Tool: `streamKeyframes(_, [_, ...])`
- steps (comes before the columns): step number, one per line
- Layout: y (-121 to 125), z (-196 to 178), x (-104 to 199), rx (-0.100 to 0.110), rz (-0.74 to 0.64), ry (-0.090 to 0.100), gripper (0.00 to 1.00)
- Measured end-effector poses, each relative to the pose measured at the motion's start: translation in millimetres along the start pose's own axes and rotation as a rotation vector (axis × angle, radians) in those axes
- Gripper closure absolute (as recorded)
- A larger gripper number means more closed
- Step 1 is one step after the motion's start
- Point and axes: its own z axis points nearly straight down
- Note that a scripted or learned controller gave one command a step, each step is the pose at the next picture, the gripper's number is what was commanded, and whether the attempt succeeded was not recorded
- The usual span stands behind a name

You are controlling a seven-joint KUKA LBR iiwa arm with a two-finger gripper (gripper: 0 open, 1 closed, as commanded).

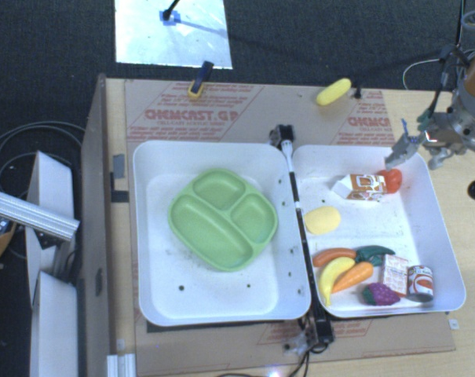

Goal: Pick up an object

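- Lower right of frame, right bin (449, 277): cluster of toy food packed tight, overlapping — banana (332, 276), carrot (352, 276), purple grapes (380, 294), small can (420, 283). Edges hard to separate.
- Mid-right: pale yellow lemon-like piece (322, 220) lying alone near the divider.
- Left bin (147, 210): green divided plate (223, 219), tilted.
- Upper right: white-orange carton (363, 187) touching a red tomato (392, 181).
- Gripper (400, 152) just above the tomato, arm cut off at frame edge; grip state — can't tell.

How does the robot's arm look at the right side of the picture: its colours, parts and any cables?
The arm is grey metal with an orange patch near the top right corner. Its gripper has slim pale grey fingers. Thin dark cables loop beside it.
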Motion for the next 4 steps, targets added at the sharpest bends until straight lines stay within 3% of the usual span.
streamKeyframes(1, [-51, 121, 0, 0.014, 0.004, 0.004, 0.0])
streamKeyframes(2, [-94, 189, 24, -0.008, 0.001, -0.006, 0.0])
streamKeyframes(3, [-90, 174, 21, -0.016, 0.003, -0.01, 1.0])
streamKeyframes(4, [-89, 164, 21, -0.018, 0.002, -0.009, 1.0])
